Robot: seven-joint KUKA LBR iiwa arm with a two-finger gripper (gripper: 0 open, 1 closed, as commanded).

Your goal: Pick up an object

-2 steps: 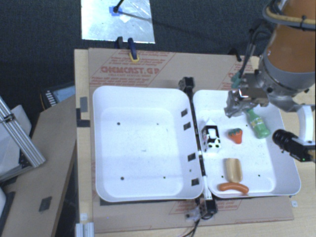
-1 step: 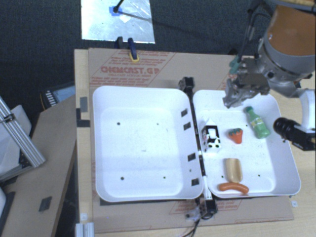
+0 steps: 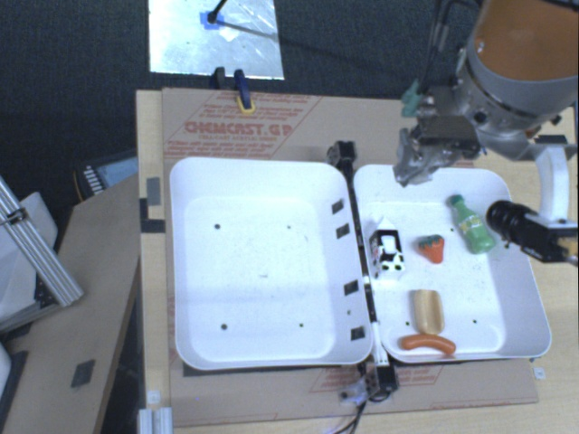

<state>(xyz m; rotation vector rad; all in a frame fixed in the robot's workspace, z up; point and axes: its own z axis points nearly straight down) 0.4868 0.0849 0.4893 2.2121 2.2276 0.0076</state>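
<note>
In the right bin (image 3: 507, 328) lie several small objects: a black and white cow-patterned carton (image 3: 388, 250), a red strawberry-like toy (image 3: 432, 248), a green bottle (image 3: 471, 223), a tan bread roll (image 3: 428, 310) and an orange sausage (image 3: 428, 343). My gripper (image 3: 413, 172) hangs over the bin's far left corner, above and behind the carton, with nothing visible between its fingers. The grey arm with the orange band fills the upper right.
The left bin (image 3: 258, 260) sits beside the right one, joined by a black clamp strip (image 3: 355, 242). A black cylinder (image 3: 516, 222) on a white bracket juts over the right bin's right rim. A shiny metal sheet (image 3: 215, 25) lies on the floor behind the bench.
</note>
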